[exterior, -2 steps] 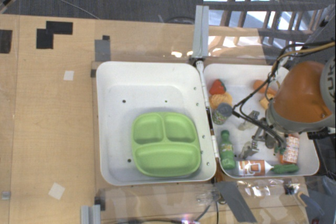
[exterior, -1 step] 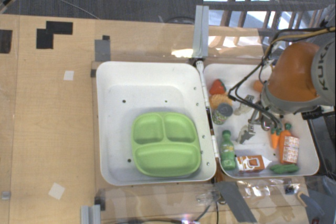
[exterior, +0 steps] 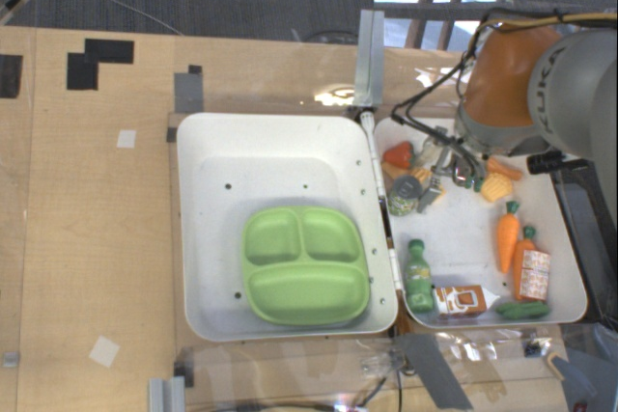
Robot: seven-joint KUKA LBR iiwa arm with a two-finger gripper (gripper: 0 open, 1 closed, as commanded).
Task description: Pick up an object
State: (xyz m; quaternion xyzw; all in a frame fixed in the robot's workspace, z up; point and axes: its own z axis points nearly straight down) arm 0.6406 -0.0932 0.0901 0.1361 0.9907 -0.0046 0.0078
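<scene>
Inspected from above, at a slant. Grey arm with orange band (exterior: 541, 82) reaching in from the right over the right-hand shallow white bin (exterior: 463, 246). Two-finger gripper (exterior: 446, 171) low over that bin's upper left part, cabled and partly blurred; cannot tell how far open, nor whether anything is caught in it.

Likely target, judged by nearness: small dark-and-yellow rounded item (exterior: 406, 191) just below and left of the gripper, near the bin's left wall; identity too unclear to state. Appears to be a light, hard plastic toy; probably smooth and apt to slip or roll. Best taken across its narrower width, from above.

Noted close by: red-orange pepper-like piece (exterior: 398, 153) just above it; yellow-orange wedge (exterior: 496, 184) to the right of the gripper. Crowding there, so risk of nudging neighbours or pinching two at once. Left wall also limits finger room on that side.

Further down the same bin, well apart from the gripper: orange carrot (exterior: 507, 241), orange carton (exterior: 532, 271), green bottle (exterior: 417, 273), small brown-and-white box (exterior: 460, 301), green pod-shaped vegetable (exterior: 522, 310).

Left-hand white bin (exterior: 212, 159) holding a green three-compartment plastic plate (exterior: 306, 265); no obstruction from it.
</scene>
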